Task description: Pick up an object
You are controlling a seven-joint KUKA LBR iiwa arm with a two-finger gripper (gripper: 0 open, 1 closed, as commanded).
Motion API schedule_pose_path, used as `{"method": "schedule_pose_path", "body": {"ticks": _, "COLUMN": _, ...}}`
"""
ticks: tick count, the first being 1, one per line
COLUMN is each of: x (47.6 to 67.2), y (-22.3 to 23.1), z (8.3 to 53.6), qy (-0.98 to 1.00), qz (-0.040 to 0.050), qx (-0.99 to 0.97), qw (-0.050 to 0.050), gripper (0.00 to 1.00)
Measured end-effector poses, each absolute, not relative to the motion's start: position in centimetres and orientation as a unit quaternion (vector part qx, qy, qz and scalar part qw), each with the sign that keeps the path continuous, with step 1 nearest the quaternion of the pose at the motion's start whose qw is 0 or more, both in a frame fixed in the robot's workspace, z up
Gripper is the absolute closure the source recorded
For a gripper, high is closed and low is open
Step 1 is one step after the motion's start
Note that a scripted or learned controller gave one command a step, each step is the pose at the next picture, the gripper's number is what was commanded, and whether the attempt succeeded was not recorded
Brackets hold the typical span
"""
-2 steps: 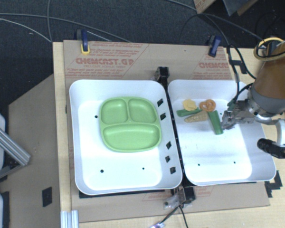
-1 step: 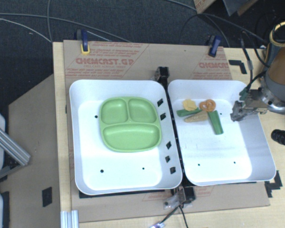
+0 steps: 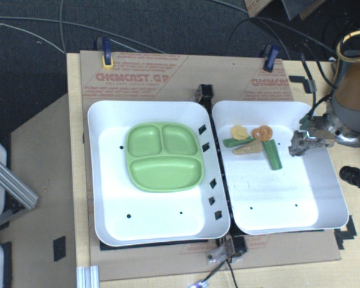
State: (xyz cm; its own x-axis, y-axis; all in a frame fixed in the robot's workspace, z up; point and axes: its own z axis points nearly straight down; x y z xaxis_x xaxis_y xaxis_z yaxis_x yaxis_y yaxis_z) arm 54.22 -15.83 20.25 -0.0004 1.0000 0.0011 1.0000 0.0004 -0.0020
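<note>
In the right bin (image 3: 300, 203) a small cluster of toy foods lies near the far side: a yellow piece (image 3: 239, 132), an orange ring (image 3: 264, 132), a tan piece (image 3: 249, 149), a green leafy piece (image 3: 233, 142) and a dark green cucumber-like stick (image 3: 272, 155). My gripper (image 3: 301, 143) hangs over the right bin's far right part, just right of the green stick, and I see nothing between its fingers. The grey arm with its orange band (image 3: 351, 89) reaches in from the right edge.
The left bin (image 3: 108, 215) holds a light green divided plate (image 3: 164, 156). Black clips run along the divider between the bins. Blue clamps (image 3: 108, 53) pin the cardboard base at the far edge. Cables cross the dark floor behind.
</note>
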Motion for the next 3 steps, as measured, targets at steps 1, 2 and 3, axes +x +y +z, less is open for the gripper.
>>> {"method": "schedule_pose_path", "body": {"ticks": 1, "x": 53.1, "y": -10.7, "z": 19.6, "qy": -0.709, "qz": 0.0000, "qx": -0.705, "qw": 0.003, "gripper": 1.00}}
{"method": "schedule_pose_path", "body": {"ticks": 2, "x": 51.4, "y": -5.2, "z": 20.9, "qy": -0.709, "qz": -0.0005, "qx": -0.705, "qw": 0.003, "gripper": 1.00}}
{"method": "schedule_pose_path", "body": {"ticks": 3, "x": 50.6, "y": -0.9, "z": 21.3, "qy": -0.709, "qz": -0.0003, "qx": -0.705, "qw": 0.002, "gripper": 1.00}}
